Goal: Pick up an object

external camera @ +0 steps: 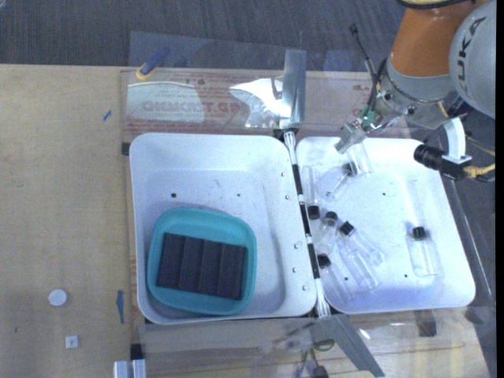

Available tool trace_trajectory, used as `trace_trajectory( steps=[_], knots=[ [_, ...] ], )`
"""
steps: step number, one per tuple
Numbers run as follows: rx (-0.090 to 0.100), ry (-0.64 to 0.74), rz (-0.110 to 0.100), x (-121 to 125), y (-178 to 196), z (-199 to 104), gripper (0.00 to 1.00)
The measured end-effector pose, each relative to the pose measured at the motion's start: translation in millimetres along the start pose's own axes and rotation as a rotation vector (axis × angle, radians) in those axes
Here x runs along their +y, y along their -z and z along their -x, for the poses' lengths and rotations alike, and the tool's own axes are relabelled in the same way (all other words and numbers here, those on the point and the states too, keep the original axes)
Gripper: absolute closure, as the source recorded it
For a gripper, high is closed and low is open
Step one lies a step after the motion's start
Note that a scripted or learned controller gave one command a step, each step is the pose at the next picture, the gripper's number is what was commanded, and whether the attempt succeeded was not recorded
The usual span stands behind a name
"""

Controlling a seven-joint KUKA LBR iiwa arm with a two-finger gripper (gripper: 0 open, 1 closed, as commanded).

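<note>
My gripper [352, 135] hangs over the far left corner of the right bin [449, 203], below the orange-banded wrist [425, 30]. Just under it a clear vial [337, 179] lies tilted on the bin floor; whether they touch I cannot make out. Several more clear vials with black caps [345, 228] lie clustered along the bin's left side [358, 254]. One capped vial [422, 252] lies apart at the right. In the left bin [205, 168] rests a teal tray [201, 262] with a black ribbed insert.
A divider ridge [303, 219] separates the two bins. A clear plastic sheet and a metal bracket [293, 93] sit behind the bins. A black cable end [429, 156] sticks out beside the wrist. Small bits lie on the wooden bench at the left [57, 297].
</note>
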State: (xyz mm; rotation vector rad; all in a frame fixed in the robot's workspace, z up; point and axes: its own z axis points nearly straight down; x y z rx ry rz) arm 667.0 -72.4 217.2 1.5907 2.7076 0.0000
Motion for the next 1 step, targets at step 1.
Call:
trace_trajectory(
  steps=[1],
  knots=[
    [-0.004,0.0,0.004,0.8,11.3,1.0,1.0]
  ],
)
